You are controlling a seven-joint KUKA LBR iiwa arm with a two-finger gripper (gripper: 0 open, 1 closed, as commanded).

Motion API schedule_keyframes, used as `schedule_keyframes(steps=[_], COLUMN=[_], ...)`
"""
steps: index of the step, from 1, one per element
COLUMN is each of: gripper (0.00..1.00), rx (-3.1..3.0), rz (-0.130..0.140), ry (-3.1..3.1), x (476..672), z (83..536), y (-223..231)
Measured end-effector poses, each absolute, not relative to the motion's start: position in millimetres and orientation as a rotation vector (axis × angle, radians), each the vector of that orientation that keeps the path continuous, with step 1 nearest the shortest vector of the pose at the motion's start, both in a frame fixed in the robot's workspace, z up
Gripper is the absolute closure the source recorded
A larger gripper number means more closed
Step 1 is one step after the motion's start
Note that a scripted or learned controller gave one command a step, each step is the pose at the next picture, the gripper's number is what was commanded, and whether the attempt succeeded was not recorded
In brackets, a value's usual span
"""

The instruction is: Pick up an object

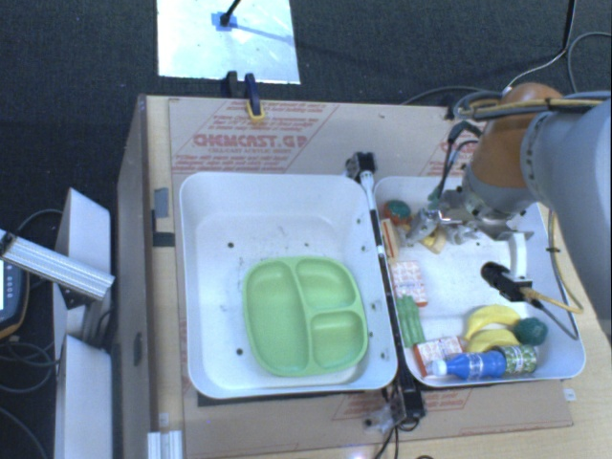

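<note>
Two shallow white bins sit side by side. The left bin (206, 218) carries a pale green three-compartment plastic tray (304, 314), lying flat near its front. The right bin (564, 352) holds the candidates: yellow bananas (492, 325), a clear plastic bottle with blue cap (483, 363), a dark green round item (532, 331), a flat green stick (411, 321) and a small red-printed card (409, 280). The gripper (435, 226) is low over the far left corner, near a small yellowish piece (435, 243). Probably lining up a grasp. Claw state: cannot tell.
</note>
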State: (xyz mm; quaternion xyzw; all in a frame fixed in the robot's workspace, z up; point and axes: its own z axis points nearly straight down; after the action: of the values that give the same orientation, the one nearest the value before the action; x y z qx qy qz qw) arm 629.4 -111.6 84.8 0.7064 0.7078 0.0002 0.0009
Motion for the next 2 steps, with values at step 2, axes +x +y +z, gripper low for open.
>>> schedule_keyframes(steps=[2], gripper=[0.0], rx=[2.234], rz=[-0.054], ry=[2.249], x=[659.9], z=[82], y=[-99])
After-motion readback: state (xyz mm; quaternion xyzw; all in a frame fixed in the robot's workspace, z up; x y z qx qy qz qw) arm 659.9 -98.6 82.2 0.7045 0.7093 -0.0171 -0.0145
